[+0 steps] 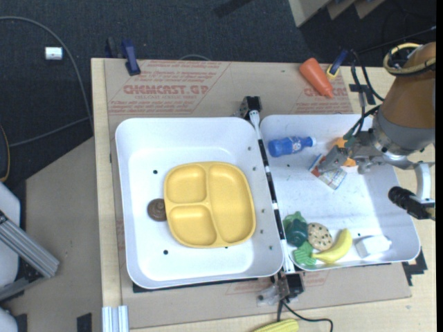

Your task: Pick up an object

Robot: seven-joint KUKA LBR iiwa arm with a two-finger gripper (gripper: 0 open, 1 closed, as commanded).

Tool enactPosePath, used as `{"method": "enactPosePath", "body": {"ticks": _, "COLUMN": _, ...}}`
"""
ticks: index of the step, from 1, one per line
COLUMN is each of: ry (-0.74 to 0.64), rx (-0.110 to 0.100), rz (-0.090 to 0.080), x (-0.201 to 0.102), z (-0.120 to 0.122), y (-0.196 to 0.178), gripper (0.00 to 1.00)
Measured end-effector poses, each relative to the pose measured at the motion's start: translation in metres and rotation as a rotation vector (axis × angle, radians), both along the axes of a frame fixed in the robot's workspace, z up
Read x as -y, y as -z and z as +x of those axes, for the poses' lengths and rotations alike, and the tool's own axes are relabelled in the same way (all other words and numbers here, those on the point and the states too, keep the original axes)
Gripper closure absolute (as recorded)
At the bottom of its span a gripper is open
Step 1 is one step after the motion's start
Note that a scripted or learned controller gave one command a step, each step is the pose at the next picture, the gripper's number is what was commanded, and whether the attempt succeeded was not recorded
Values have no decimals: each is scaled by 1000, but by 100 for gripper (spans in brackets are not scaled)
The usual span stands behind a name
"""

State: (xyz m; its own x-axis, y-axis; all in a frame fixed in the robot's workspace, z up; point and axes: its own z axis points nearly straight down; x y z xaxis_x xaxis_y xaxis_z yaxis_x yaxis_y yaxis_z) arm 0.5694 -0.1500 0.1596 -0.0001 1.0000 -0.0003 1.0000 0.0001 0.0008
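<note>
A yellow banana [335, 248] lies at the near edge of the right bin [387, 206], curved, its long axis slanting from lower left up to the right. Touching its left end is a round speckled cookie [318, 235], with green toys [296, 230] just beside that, and a small white block [372, 245] to the banana's right. Farther back, a blue bottle [289, 145] lies on its side, cap pointing right. The gripper [333, 163] hangs over the bin's middle; whether it is wide or closed cannot be told. The left bin [138, 185] holds a yellow divided plate [208, 204], with a brown disc [156, 209] touching its left rim.
</note>
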Motion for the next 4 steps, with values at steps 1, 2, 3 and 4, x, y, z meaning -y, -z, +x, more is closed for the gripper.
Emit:
{"method": "enactPosePath", "body": {"ticks": 1, "ry": -1, "rx": 10, "rz": -4, "x": 53, "z": 68, "y": 70, "gripper": 0}}
{"method": "enactPosePath", "body": {"ticks": 2, "ry": -4, "rx": -13, "rz": 17, "x": 67, "z": 97, "y": 74, "gripper": 0}}
{"method": "enactPosePath", "body": {"ticks": 3, "ry": -2, "rx": -1, "rz": 2, "x": 20, "z": 96, "y": 75, "gripper": 0}}
{"method": "enactPosePath", "body": {"ticks": 4, "ry": 0, "rx": -2, "rz": 1, "x": -33, "z": 50, "y": 71, "gripper": 0}}
